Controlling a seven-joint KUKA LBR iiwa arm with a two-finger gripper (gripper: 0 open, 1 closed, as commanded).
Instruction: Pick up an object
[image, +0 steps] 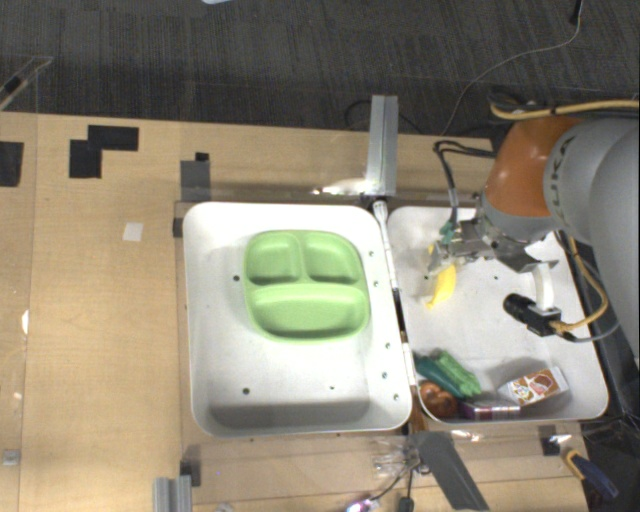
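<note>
Arm: KUKA reached in over right bin (590, 395), wrist low nr its back edge.
Gripper (447, 252): set just above top end of banana (441, 284); open/closed state can't be told, banana not seen held.
Banana: yellow, lying on bin floor, back-left part, nr divider wall.
Other items, right bin: green object (455, 372) + brownish round thing (438, 397) at front-left corner; small red/white carton (533, 385) by front edge.
Left bin (210, 300): green divided plate (305, 283) lying centred, untouched.
Step judged: approach/grasp on banana, lift not yet made.
Next move: fingers to be closed across banana's narrow width, then raised straight; curved skin may slip, so grip should be checked before lift.
</note>
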